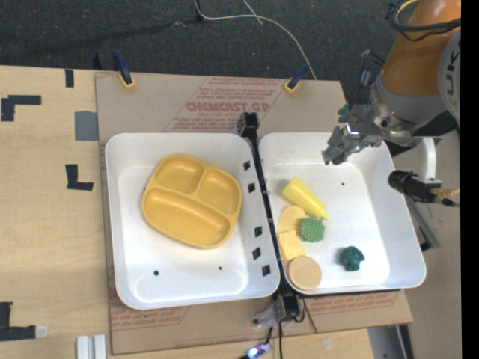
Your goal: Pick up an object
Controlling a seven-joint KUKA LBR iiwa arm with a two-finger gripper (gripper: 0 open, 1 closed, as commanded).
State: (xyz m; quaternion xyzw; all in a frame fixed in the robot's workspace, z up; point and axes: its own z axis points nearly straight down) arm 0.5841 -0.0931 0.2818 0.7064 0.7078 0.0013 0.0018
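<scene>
Camera view: hand (334, 149) above right bin (374, 200), grip state unclear, probably empty.
Risk: clustered yellow corn (303, 197) and broccoli (312, 229) may slip.

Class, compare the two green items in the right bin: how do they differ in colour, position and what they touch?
The light green piece is a brighter, yellowish green; the dark green piece is deep teal. The light one sits mid-bin against the yellow pieces; the dark one sits apart, nearer the bin's right wall. Both are small, bumpy, and lie in the same bin.
</scene>
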